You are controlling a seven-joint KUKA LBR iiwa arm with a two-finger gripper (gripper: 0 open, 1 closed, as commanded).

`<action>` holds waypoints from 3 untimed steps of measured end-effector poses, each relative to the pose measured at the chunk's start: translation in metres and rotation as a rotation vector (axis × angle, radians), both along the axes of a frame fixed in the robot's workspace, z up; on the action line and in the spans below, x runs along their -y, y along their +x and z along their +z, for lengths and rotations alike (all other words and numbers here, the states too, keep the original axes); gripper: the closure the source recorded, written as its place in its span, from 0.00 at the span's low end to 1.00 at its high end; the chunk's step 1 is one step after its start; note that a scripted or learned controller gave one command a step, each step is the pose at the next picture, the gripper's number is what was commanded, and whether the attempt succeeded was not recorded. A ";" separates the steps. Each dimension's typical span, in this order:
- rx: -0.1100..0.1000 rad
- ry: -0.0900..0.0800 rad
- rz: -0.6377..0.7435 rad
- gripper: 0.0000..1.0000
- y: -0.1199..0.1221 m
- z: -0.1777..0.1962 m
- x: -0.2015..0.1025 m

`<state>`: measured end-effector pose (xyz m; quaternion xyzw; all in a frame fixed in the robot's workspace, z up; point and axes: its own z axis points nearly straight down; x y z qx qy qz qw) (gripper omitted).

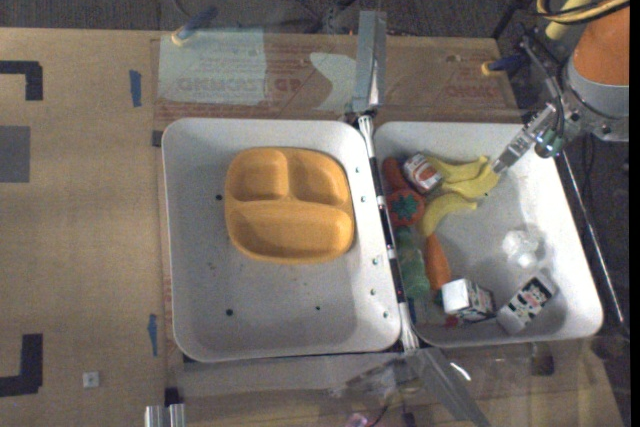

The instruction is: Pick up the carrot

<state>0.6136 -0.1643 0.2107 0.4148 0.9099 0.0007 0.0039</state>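
Note:
The carrot is a short orange piece lying lengthwise near the left wall of the right bin, just below a bunch of yellow bananas. My gripper hangs over the upper part of that bin, its tip by the right end of the bananas. It is well above and to the right of the carrot, and nothing shows held in it. The grey arm with its orange band comes in from the upper right.
Around the carrot lie a red-and-white can, a red-orange item, green pieces, a small white box, a black-and-white box and a clear cup. The left bin holds a yellow divided plate.

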 end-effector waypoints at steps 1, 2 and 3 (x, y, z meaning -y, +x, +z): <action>0.000 0.001 -0.235 1.00 -0.030 0.051 -0.002; 0.000 -0.001 -0.082 1.00 -0.054 0.126 0.046; 0.000 0.002 -0.514 1.00 -0.021 0.132 0.059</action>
